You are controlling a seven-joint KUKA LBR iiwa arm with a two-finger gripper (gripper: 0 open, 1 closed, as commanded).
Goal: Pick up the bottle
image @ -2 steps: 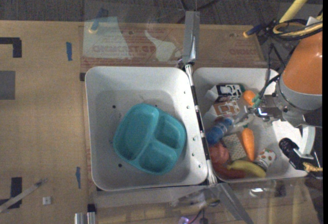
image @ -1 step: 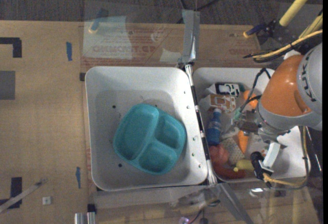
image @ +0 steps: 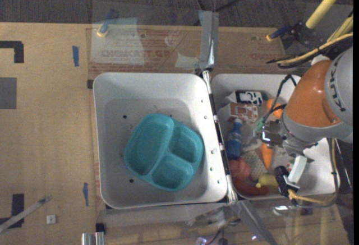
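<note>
Left bin [image: 106, 92]: white and shallow, on the bench [image: 45, 126], side by side with the other bin
Tray [image: 162, 151]: teal, divided into compartments, lying flat and turned at a slant near the middle of the left bin
Right bin [image: 322, 176]: white, its left half crowded with small things
Bottle [image: 233, 141]: blue with a blue cap, lying in the right bin close to its left wall, cap towards the far side
Near the bottle: a printed carton [image: 244, 110] just beyond the cap, a red round thing [image: 240, 170] at its base, a yellow thing [image: 267, 180] beside that
Arm [image: 314, 101]: reaches in from the right, over the right bin
Gripper [image: 267, 136]: low over the right bin, just right of the bottle, above an orange thing [image: 267, 155]
Grip state: cannot tell whether open or closed
</note>
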